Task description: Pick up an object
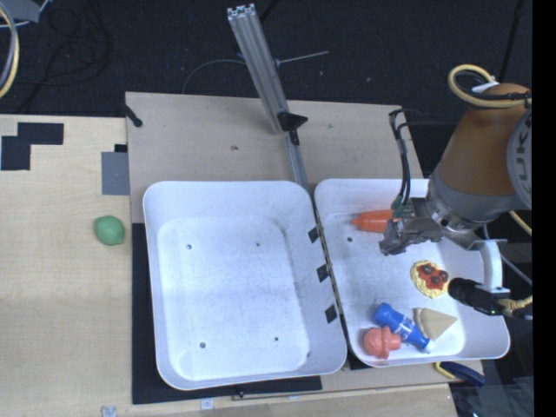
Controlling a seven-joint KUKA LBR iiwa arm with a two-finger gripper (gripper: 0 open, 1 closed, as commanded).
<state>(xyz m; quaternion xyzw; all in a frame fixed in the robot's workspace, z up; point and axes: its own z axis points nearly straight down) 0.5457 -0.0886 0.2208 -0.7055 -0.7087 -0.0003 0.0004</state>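
Note:
The right bin [347, 276] holds an orange carrot-like toy [372, 221] near its back, a small round pizza toy [430, 278], a tan wedge [433, 322], a blue piece [400, 322] and a red-pink lump [378, 342] at the front. My gripper [393, 240] hangs over the right bin, just right of and below the carrot toy's thick end. Its dark fingers point down toward the bin floor, and I see nothing between them.
The left bin [230, 276] lies beside the right one, with black clips [323, 272] along the shared edge. A green ball [109, 230] rests on the bench at far left. A slanted aluminium bar [265, 68] stands behind the bins.

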